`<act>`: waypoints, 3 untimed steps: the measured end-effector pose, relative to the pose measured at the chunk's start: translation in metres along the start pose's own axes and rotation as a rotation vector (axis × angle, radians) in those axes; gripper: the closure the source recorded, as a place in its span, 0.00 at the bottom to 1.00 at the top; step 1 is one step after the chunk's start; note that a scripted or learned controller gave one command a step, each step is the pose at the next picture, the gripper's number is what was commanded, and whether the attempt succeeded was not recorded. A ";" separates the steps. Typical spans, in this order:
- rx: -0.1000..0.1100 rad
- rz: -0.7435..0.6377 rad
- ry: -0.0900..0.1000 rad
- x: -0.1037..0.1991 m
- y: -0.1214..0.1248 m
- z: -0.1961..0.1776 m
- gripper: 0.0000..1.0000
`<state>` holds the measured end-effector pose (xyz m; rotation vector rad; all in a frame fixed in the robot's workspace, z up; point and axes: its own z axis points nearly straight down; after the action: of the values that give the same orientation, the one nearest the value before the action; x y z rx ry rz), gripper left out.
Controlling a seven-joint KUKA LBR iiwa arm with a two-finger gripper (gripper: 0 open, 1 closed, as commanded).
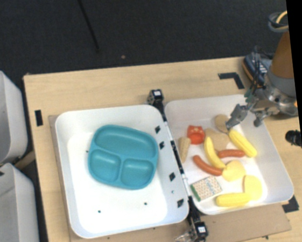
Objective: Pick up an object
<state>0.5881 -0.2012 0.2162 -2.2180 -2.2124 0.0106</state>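
While unreadable, printed card (205,187), right bin (279,179)

We see a smooth, matt teal plastic divided tray (123,156), glossy white plastic bins (74,208), a pale matt wooden bench (93,86) beneath the tray, waxy yellow plastic toy fruit (242,143)

Robotics lab test cell — plywood bench (135,81), two clamped white bins (74,208), toy food (233,199) — dark floor around.
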 end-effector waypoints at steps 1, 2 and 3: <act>-0.011 -0.004 -0.003 0.000 0.003 -0.007 0.00; -0.008 -0.002 -0.003 -0.001 0.010 0.053 0.00; -0.017 0.000 -0.007 -0.004 0.009 0.093 0.00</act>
<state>0.5963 -0.2049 0.1235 -2.2295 -2.2241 -0.0003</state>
